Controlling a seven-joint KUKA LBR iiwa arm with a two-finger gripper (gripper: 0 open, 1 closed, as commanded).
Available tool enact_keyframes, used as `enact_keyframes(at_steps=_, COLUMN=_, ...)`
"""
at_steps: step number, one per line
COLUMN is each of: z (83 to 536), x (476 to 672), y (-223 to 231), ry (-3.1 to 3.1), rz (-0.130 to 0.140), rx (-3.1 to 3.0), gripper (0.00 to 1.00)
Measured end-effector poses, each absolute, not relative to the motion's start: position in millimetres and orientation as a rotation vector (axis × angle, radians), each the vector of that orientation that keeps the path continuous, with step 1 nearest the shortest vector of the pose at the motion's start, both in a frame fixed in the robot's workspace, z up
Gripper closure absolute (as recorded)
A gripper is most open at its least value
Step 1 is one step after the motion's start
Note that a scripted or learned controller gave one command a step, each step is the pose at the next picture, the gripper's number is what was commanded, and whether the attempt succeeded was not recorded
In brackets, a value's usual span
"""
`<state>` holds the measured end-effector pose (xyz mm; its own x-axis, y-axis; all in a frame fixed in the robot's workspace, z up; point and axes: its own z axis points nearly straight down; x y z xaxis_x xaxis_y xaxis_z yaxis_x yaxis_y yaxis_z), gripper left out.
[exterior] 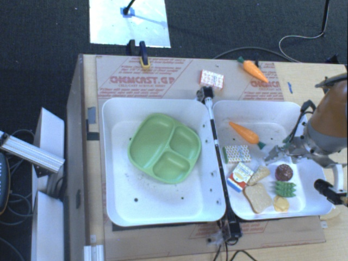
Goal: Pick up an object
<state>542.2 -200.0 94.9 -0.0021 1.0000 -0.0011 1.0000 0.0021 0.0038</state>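
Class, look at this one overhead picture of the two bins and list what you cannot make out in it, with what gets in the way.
1. The claw: too small and blurred in the camera view to tell its state.
2. The small box on the bench: its print is too small to read.
3. The arm: cut off by the right edge.
4. The carton in the right bin: label too blurred to read.

Count: two white bins [163, 213]. One green divided plate [165, 147]. Two toy carrots: one in the bin at 3 o'clock [244, 132], one on the bench at 1 o'clock [254, 70]. One bread slice [258, 197]. One brown round piece [283, 172]. One green vegetable piece [285, 188].
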Motion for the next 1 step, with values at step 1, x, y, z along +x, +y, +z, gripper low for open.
enact_keyframes(at_steps=1, z=84.6, x=588.9, y=-174.6, ry=2.225, rz=0.002, rx=2.216, gripper=0.00)
